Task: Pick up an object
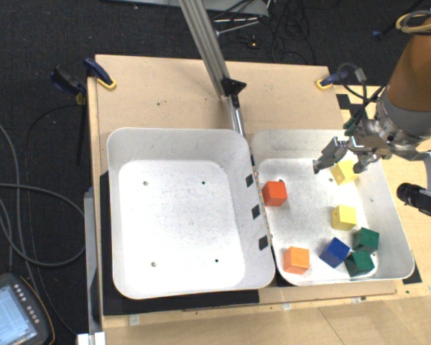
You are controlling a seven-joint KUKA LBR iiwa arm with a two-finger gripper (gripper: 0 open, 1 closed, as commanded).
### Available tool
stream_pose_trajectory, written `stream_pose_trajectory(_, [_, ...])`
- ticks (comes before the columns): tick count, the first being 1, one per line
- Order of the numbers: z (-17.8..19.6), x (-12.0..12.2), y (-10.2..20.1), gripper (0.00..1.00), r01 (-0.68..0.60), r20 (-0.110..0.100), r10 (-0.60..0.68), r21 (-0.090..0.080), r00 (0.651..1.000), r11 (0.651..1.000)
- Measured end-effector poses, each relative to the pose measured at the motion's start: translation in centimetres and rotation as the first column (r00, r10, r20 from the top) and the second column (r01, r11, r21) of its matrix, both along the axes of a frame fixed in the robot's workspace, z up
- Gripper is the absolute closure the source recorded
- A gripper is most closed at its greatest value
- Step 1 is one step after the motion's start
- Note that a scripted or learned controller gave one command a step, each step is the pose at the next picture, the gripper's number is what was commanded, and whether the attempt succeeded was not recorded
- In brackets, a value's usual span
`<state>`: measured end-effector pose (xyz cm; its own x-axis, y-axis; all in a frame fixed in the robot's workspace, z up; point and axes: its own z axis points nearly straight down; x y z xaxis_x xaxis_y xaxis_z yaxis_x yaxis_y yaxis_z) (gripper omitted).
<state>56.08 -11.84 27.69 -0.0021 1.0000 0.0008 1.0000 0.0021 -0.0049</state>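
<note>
Above the right bin [388, 192], the gripper [343, 159] is hovering with a yellow block [343, 172] lying between its spread fingers; whether they are touching it is unclear. No writing is showing on the blocks.

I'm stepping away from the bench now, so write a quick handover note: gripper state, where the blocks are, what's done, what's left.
Gripper: above the right bin, at a yellow block near the far wall; a hold cannot be confirmed.
Also in the right bin: orange block by the divider, second yellow block, orange block, blue block, two green blocks at the near corner.
Done: no pick confirmed.
Left: grasp and lift one block.
</note>
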Motion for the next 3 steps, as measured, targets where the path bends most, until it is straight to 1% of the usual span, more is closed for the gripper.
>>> stream_pose_trajectory(1, [0.3, 0.1, 0.0, 0.0, 0.002, 0.005, -0.002, -0.001, 1.0, 1.0])
stream_pose_trajectory(2, [-5.7, 0.2, -0.9, 0.0, 0.004, -0.001, -0.004, -0.001, 1.0, 1.0])
stream_pose_trajectory(3, [-11.8, -0.4, -0.2, 0.0, 0.003, -0.002, -0.003, 0.0, 1.0, 1.0])
